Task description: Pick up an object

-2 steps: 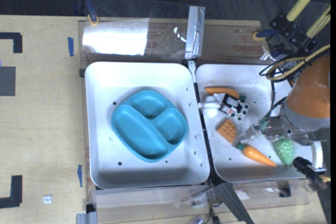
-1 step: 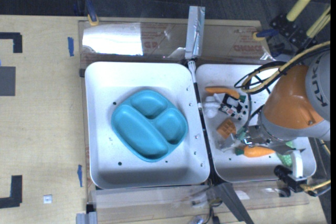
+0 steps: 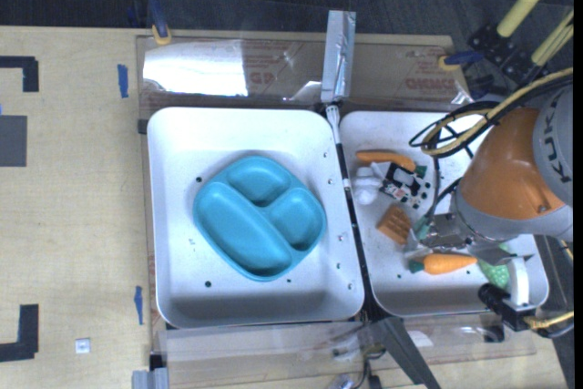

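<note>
orange carrot (image 3: 448, 264) with green top, lying flat.

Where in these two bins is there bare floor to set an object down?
Left bin: bare strips run between the blue divided tray and the walls, widest along the near edge and far corners. Right bin: crowded, with the carrot, small items and the arm above; a bare patch lies by its near-left corner.
</note>
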You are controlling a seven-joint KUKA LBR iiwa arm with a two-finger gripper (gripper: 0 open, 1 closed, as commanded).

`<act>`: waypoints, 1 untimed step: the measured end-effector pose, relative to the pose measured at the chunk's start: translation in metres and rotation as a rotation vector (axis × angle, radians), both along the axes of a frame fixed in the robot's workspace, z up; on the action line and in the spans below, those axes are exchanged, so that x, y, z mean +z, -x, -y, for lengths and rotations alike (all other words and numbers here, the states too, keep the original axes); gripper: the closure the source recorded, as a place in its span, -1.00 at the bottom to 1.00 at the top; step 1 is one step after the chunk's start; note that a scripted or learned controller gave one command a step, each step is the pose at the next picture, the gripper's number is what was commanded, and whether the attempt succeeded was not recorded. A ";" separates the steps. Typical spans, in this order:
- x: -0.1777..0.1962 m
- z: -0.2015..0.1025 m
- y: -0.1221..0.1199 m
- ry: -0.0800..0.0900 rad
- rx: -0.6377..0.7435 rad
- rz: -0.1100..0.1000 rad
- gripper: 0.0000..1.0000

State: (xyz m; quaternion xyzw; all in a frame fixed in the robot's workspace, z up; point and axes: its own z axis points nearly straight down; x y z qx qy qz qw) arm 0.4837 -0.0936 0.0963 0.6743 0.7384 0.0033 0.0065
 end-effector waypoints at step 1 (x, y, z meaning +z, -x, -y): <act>-0.001 0.000 0.000 0.000 0.000 -0.001 -1.00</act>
